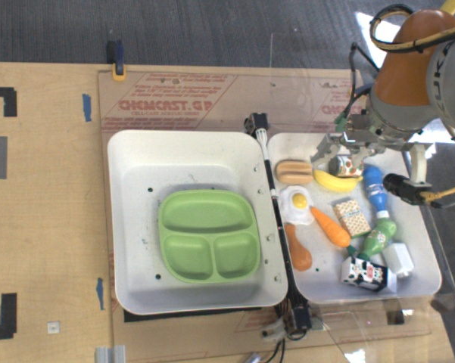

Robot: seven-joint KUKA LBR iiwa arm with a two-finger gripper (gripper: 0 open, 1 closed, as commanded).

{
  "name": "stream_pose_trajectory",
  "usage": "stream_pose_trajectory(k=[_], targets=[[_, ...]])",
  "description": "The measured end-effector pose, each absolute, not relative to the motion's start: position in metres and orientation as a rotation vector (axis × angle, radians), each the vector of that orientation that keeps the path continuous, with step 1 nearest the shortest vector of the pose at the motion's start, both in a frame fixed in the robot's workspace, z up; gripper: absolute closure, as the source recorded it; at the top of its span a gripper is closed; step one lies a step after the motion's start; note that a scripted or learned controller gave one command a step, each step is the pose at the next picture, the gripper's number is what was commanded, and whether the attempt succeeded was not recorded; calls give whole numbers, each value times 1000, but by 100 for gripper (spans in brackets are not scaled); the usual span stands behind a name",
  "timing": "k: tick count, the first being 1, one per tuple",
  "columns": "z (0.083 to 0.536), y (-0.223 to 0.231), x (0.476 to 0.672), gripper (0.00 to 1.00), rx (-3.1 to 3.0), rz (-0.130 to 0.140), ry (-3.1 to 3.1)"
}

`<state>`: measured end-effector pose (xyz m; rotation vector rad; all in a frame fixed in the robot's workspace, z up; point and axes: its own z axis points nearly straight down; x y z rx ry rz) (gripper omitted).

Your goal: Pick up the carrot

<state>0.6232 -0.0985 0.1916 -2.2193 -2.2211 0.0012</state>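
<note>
A divided tray (207,235) is lying in the nine o'clock bin (129,203); the carrot (330,226) is lying in the three o'clock bin (428,267), banana (336,181) at its twelve.

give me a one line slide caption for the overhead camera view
Arm's gripper hovers over the banana in the right bin; the carrot lies untouched nearby.

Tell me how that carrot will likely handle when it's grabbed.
The carrot looks like smooth, stiff toy plastic, so probably light and somewhat slippery. Its round, tapered shape may roll or pivot if nudged. The cracker box crowds one side.
</note>
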Motion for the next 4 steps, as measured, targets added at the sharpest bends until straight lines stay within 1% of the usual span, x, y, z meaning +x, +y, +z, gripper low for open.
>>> stream_pose_trajectory(k=[1, 2, 3, 4], targets=[[107, -104, 573, 0, -2277, -15, -2187], [104, -112, 543, 0, -2238, -56, -2278], [104, -120, 519, 0, -2655, -68, -1766], [116, -123, 520, 100, -2663, -68, -1766]])
